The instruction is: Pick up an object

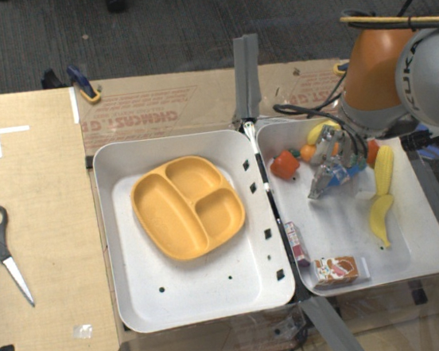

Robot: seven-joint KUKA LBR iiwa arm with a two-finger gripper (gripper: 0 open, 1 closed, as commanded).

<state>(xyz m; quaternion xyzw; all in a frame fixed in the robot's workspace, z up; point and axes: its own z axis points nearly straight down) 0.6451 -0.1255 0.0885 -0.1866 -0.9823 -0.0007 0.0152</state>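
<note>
Two bins: the right bin holds one carton at its near edge, one packet by its left wall, two bananas toward its right side and a red fruit further back. Gripper reaches mid-bin; whether it is parted or closed cannot be told. One yellow tray lies in the left bin.

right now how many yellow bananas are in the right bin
2 for certain. One yellow banana lies near the right white bin's right wall, the other yellow banana just below it. A yellow piece by the grey gripper might be another; the arm may hide more.
</note>
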